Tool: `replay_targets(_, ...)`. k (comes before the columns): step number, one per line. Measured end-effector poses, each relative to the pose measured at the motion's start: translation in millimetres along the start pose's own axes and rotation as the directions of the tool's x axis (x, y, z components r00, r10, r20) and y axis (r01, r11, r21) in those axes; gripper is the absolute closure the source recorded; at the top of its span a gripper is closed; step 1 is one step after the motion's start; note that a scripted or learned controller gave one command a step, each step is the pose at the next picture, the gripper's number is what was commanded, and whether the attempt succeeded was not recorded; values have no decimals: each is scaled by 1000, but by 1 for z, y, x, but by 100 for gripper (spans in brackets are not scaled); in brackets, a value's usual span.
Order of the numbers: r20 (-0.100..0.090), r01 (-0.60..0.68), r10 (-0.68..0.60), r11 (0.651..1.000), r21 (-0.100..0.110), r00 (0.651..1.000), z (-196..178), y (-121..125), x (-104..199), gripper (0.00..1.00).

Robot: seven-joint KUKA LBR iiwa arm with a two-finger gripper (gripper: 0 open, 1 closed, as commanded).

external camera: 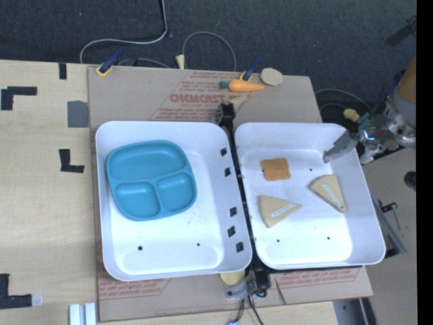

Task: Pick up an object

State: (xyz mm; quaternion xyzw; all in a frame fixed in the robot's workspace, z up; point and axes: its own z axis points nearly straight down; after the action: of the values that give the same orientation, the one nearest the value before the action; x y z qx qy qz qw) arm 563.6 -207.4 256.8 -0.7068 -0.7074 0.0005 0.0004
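The right bin (pixel 352 252) holds three small food-like pieces. A brown square piece (pixel 275 169) lies near its middle. A tan wedge (pixel 277 210) sits below it, and a second tan wedge (pixel 329 193) lies toward the bin's right side. My gripper (pixel 336 149) hangs over the bin's upper right corner, above and slightly right of the second wedge, apart from all three pieces. The grey arm (pixel 399 120) comes in from the right edge. Nothing visible is held.
The left bin (pixel 108 249) carries a blue divided plate (pixel 151 179). Behind the bins, on the cardboard, lie an orange carrot toy (pixel 245 85) and a beige disc (pixel 272 76). Cables loop across the dark floor at the back.
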Motion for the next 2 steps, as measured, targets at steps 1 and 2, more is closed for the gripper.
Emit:
replay_targets(1,-2,6,-6,1000,4,1000,103,63,41,0)
replay_targets(2,2,5,-5,1000,-1,1000,175,84,98,0)
